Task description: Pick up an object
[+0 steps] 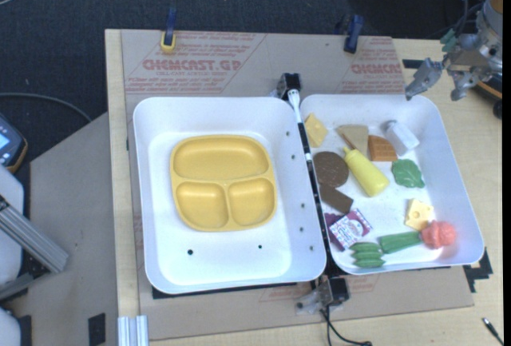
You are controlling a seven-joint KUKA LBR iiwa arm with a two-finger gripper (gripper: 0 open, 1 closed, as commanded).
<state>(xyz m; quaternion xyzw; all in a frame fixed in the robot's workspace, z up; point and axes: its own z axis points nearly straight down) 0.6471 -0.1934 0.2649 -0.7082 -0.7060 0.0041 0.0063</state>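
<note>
Hand [441, 81] hangs above the far right corner of the right bin [459, 169], its two fingers spread wide with nothing between them; one finger [421, 79] slants toward the bin's far rim.

Taking the yellow bottle [366, 171] near the middle of the right bin as the landmark: a brown round disc [330, 168] lies just beside it on the side toward the left bin [152, 176], and a pale yellow wedge [316, 129] sits farther back on that same side. Behind the bottle lie a tan slice [353, 136], an orange-brown block [381, 149] and a white cylinder [399, 134]. A green leafy piece [408, 173] is near it on the side away from the left bin. Nearer the camera are a cheese piece [418, 213], a red lumpy piece [437, 234], a green pod [399, 241], a purple packet [348, 228] and a dark brown slab [335, 199].

A yellow divided tray [223, 180] rests in the left bin, well apart from the bottle. Both bins sit on the counter [120, 137].
</note>
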